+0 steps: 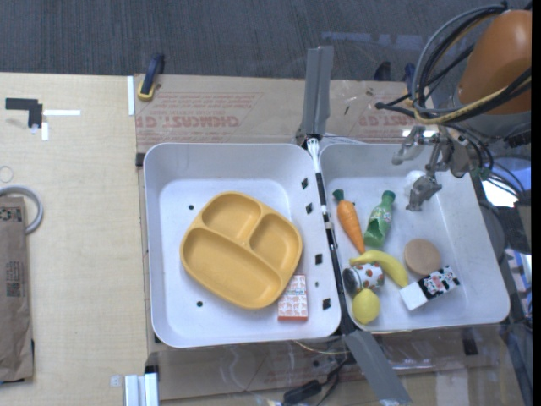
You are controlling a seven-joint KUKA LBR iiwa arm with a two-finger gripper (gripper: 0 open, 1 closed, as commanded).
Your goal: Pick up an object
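Objects for picking sit in right bin: carrot, green bottle, banana, lemon, brown disc; gripper hangs above bin's upper part, nothing held, jaw gap unclear; left bin has yellow plate, small box

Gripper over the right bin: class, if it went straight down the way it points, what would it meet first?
Probably the bare floor of the right bin: the gripper hangs above the toys; depth is unclear.

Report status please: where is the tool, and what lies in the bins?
Tool over right bin's far end, nothing between its fingers. Carrot, green bottle, banana, lemon lie untouched. Yellow plate in left bin.
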